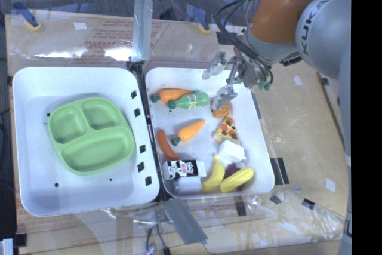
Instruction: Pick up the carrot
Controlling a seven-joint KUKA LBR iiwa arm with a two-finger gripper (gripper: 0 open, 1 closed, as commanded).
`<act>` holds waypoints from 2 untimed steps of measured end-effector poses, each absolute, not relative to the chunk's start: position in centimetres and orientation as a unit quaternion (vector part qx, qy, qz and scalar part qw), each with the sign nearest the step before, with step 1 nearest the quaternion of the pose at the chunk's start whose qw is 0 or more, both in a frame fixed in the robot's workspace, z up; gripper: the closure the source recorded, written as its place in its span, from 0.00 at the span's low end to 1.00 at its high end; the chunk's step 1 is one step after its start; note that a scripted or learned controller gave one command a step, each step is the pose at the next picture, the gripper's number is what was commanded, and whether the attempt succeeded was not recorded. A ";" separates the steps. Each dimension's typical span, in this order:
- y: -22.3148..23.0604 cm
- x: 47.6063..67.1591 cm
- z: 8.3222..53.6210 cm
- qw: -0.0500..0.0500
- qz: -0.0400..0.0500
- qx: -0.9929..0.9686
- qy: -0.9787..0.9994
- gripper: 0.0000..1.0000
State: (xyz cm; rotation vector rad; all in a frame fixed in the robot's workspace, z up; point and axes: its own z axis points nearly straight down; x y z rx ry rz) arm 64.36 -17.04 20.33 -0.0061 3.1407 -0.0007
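Note:
A small orange carrot with a green top lies tilted in the middle of the right bin. Another long orange vegetable lies near the bin's far left, touching a green bottle. My gripper hangs over the bin's far right part, up and to the right of the carrot and apart from it. Its fingers are open with nothing between them. One fingertip is just above a small orange item.
The right bin also holds a reddish sausage, a pizza slice, a white piece, two bananas, and a milk carton. In the left bin sits a green divided plate.

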 end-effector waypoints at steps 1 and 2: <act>-12.3 60.1 9.0 -0.002 0.001 -0.065 0.998 0.00; -12.2 60.4 10.3 0.002 0.000 -0.069 0.998 1.00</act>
